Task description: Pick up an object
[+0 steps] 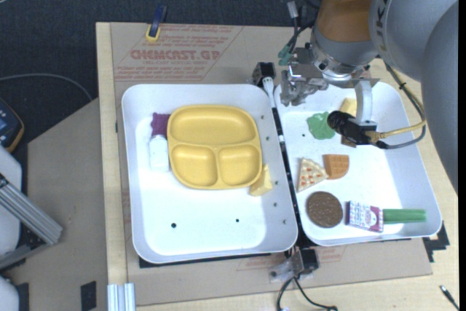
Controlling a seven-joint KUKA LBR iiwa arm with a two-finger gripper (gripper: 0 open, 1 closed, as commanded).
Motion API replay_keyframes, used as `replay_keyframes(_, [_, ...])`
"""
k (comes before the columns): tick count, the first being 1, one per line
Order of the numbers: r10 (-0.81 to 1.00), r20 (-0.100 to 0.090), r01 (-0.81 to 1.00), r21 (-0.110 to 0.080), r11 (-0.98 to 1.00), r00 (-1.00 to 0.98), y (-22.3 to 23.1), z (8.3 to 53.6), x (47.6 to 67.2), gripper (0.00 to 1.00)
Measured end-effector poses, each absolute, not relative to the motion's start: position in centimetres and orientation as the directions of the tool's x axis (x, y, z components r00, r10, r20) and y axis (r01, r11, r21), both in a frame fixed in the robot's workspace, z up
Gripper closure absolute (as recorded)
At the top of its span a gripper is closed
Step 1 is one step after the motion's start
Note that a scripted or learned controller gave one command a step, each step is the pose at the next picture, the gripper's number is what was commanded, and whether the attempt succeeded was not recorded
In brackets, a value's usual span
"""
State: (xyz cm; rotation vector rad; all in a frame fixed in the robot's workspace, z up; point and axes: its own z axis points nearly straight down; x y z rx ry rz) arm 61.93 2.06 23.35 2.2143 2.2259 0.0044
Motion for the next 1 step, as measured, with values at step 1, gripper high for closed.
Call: replay_keyframes(1, [1.000,0.002,1.000,0.004,0.007,-0.007,7.38,23.78,63.14,1.00])
